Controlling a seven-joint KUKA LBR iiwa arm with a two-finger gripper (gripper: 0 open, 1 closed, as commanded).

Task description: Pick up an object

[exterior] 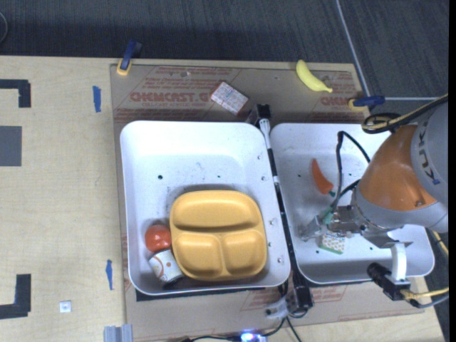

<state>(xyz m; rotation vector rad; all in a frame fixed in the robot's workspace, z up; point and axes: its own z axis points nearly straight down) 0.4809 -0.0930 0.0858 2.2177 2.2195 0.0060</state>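
- Camera view: the gripper [322, 228] hangs low in the right bin [299, 148], just beside a small patterned packet [331, 244] lying flat on the floor, probably the pick target. Whether it is released or clenched I cannot tell.
- An orange carrot-like piece [321, 177] lies farther back in that bin, apart from the gripper.
- The left bin [192, 137] holds a yellow divided tray [217, 232] on its near side, with a red-and-white toy [161, 251] wedged against its left edge.
- A banana [312, 77] and a small card [228, 97] rest on the board beyond the bins, out of play.
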